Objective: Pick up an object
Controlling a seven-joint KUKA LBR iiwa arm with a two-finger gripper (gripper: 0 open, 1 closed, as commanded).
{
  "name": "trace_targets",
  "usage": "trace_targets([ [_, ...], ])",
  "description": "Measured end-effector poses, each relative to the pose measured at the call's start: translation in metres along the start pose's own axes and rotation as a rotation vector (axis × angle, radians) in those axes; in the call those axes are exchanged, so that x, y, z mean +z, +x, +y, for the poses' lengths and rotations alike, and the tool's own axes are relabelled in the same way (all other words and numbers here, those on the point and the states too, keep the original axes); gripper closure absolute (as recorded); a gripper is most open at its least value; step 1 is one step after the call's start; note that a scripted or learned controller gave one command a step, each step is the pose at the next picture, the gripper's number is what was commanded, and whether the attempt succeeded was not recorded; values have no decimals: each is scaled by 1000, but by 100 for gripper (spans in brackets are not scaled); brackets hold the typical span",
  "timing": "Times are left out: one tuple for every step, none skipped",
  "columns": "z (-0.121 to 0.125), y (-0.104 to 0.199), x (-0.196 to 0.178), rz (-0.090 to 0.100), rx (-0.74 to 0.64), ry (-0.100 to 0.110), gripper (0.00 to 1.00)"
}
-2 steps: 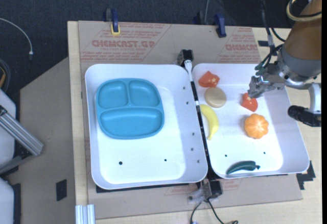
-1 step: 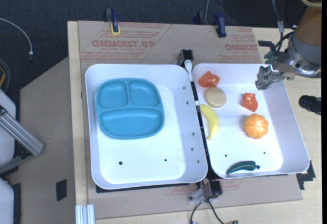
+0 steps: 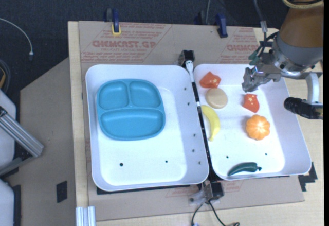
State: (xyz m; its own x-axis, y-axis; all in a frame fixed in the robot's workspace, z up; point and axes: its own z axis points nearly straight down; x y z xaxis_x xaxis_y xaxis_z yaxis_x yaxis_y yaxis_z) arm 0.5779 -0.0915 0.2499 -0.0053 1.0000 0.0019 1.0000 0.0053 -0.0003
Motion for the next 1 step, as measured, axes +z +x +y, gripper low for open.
trace_targets([
  [-12,45,0,0,0,2,100],
])
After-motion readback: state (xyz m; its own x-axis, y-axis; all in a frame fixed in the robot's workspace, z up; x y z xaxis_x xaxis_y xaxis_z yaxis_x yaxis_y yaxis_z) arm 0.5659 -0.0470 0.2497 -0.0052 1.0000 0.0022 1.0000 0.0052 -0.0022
